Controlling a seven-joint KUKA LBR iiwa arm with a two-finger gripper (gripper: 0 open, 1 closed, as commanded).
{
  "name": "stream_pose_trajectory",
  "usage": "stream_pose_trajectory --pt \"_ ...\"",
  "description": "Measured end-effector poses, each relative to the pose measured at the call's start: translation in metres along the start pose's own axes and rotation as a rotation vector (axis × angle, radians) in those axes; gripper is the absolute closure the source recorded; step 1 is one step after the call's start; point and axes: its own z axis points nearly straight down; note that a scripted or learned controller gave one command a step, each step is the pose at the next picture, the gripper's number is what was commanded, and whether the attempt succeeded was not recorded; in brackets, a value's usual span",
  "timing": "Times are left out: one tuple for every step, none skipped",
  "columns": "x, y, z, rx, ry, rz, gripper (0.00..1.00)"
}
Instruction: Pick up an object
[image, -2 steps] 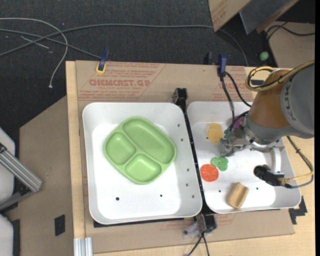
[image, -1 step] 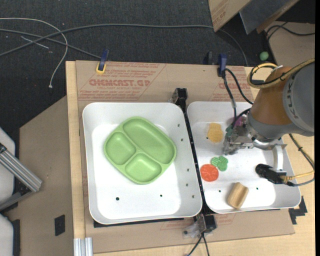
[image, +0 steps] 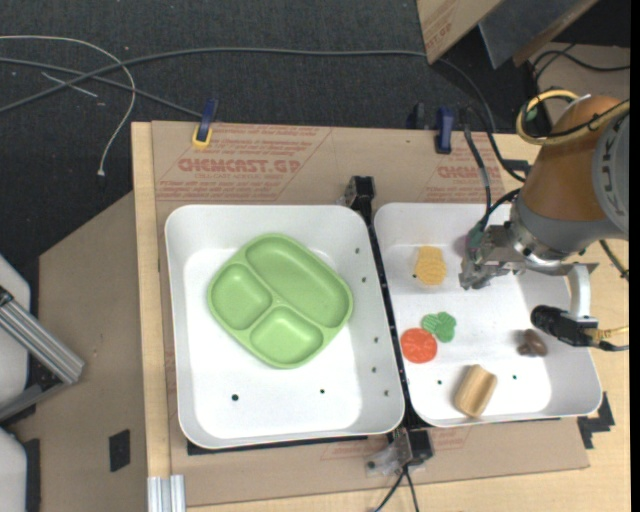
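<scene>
Beside end effector (image: 478, 268): yellow item (image: 430, 266).

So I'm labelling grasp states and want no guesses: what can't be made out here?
- Gripper, camera view: finger state too small and dark to read; nothing seen held.
- Arm: cut off by the right edge.
- Small brown object: too small to identify.
- Right bin: the arm hides its upper right corner.
</scene>
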Motion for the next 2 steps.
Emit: stream_pose_trajectory --pt "-0.001 -0.001 -0.044 0.001 0.0 0.0 1.0" --pt "-0.001 0.001 -0.099 -0.001 0.0 0.0 1.0"
